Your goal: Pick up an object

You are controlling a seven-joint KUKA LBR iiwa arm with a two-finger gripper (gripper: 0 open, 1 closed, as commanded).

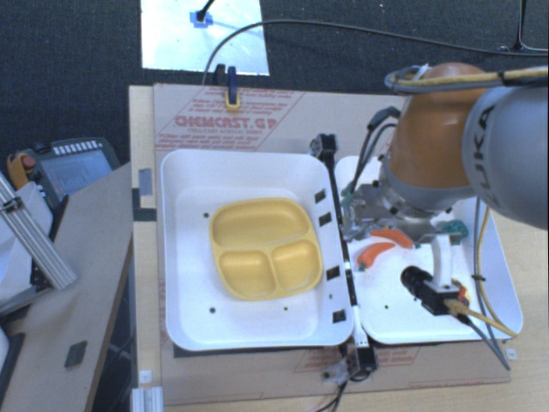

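Looming nearest the lens, the grey robot arm with its orange band (437, 136) is hanging over the right-hand shallow white plastic bin (396, 314). Its gripper (382, 215) is sitting tucked beneath the wrist, so I cannot tell how the jaws are standing or whether they are gripping anything.

The likeliest target, a small curved orange plastic piece (376, 253), is lying flat on the floor of that right bin, just below the gripper and near the bin's left wall. A second orange sliver (395, 237) is lying just beside it, partly under the wrist. A small teal object (455, 228) is peeking out further right, and too little of it is showing to name it.

Trouble seems most likely to come from how low and thin the orange pieces are lying. Jaws descending onto them are probably going to skid over the curve, or close on the gap between the two pieces and come up with nothing. The nearby wall is adding risk, since a slightly offset descent could be striking the rim or the black clipped divider (331, 221) rather than the piece.

Beyond the divider, the left-hand shallow white bin (190, 230) is holding one thing, a yellow plastic tray with three compartments (262, 247). The tray is lying flat near the middle with nothing in its compartments.
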